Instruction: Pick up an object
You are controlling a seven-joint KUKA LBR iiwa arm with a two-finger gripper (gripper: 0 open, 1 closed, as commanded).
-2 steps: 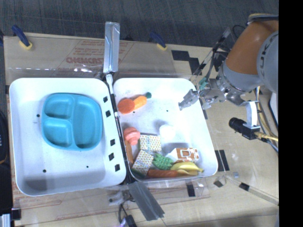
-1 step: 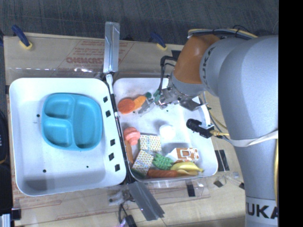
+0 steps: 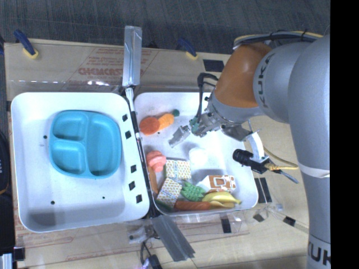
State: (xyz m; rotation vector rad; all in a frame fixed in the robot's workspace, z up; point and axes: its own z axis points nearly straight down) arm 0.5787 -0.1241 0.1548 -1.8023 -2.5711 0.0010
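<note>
Toy food (image 3: 190, 186) heaped in right bin (image 3: 247, 178)

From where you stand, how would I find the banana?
Look in the right-hand white bin, at the crowded near corner. The banana lies along the front wall, right of the green toy; it's the only long yellow curved thing there.
</note>
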